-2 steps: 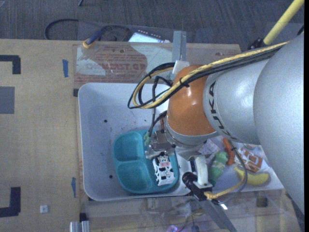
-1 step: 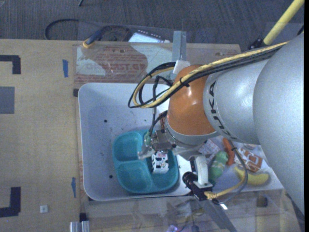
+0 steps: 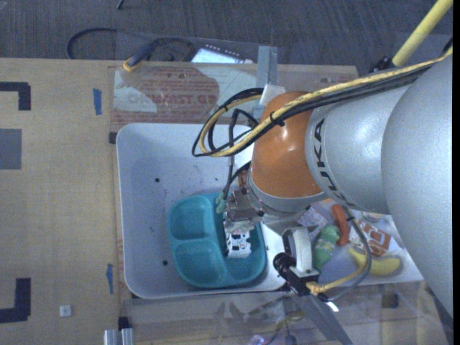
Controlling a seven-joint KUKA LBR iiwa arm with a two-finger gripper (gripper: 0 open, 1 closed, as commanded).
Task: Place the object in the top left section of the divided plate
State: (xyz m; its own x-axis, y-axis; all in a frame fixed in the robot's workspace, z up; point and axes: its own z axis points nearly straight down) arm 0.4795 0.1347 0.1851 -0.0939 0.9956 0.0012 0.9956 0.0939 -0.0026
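Grey metal and white plastic make up the gripper (image 3: 239,244), which is seen low over the right-hand compartment of the teal divided plate (image 3: 195,244). Whether anything is gripped cannot be told, as the fingertips are hidden against the plate. The plate is set in the lower part of a white bin (image 3: 144,192). Above the gripper, the orange band (image 3: 284,157) and the grey arm (image 3: 388,142) are seen reaching in from the right. Beside the wrist, a banana (image 3: 377,264), a green item (image 3: 327,241) and an orange item (image 3: 341,220) are gathered.
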